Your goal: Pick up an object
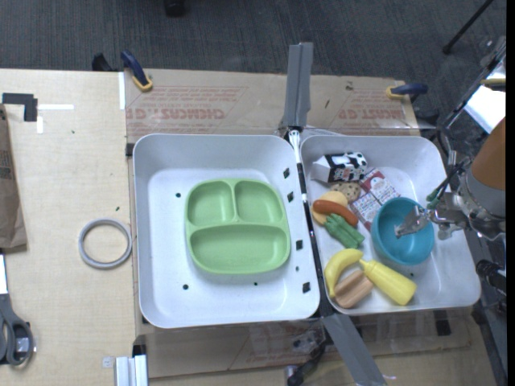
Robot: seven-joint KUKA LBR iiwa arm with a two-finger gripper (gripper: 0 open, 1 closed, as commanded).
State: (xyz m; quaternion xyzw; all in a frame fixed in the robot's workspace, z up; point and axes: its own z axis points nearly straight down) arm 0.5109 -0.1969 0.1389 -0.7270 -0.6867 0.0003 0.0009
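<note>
The right bin (451, 292) holds several toy foods. A blue bowl (394, 244) sits at its middle right. Around it lie a black-and-white milk carton (346, 167), a cookie (348, 191), a red-and-white snack packet (372, 198), a sausage (332, 210), green beans (344, 232), a banana (338, 265), a hot dog bun (352, 288) and a yellow bottle (390, 282). My gripper (414, 223) reaches in from the right and hangs over the bowl's right rim, its tip pointing into the bowl. Nothing is seen held in it.
The left bin (153, 240) carries a green divided plate (237, 225). A grey divider bar (298, 87) runs between the bins at the back. On the bench to the left lie a grey ring (105, 242) and a brown bag (10, 191).
</note>
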